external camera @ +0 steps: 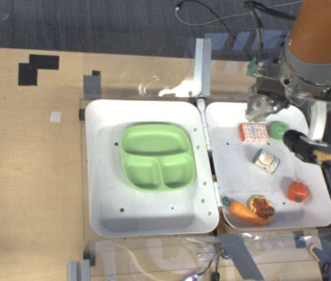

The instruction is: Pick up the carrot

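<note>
One fixed camera looks down slantwise over both bins point(95, 174)

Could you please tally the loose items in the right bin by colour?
Orange: 1, the carrot
Red: 2, the pepper and the box
Green: 1, the ball
Silver: 1, the can
Mixed red and yellow: 1, the item beside the carrot
Total: 6

The carrot point(244, 212) was orange, the divided tray point(156, 156) pale green, both bins point(103, 174) white.
</note>
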